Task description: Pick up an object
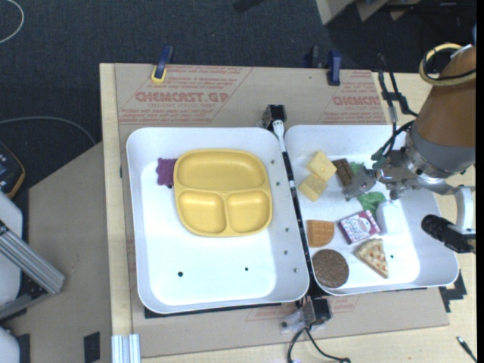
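**Gripper low over the right bin, among toy food**

Bins sat side by side on the bench, the left bin [151, 278] filling the middle of the frame and the right bin [431, 274] reaching toward the right edge. In the left one lay a yellow divided plate [223, 191], set toward the upper part of the bin, with a small purple piece [165, 172] tucked against its left rim.

The arm [448, 119] came in from the right edge of the frame, grey below its orange band, and its gripper [378, 181] hung over the upper middle of the right bin. Whether it was released or clenched could not be told — the metal parts there blurred into one another, and nothing could be made out between them.

Toy food was scattered under and around it. Two pale yellow cheese blocks [318, 176] lay near the bin's upper left, with a brown bar [343, 172] just to their right. A green piece [371, 200] showed just below the gripper, partly hidden by it. Lower in the bin sat a waffle square [321, 233], a purple and white packet [358, 226], a pizza slice [373, 256] and — nearest the bottom rim — a round brown cookie [330, 268].
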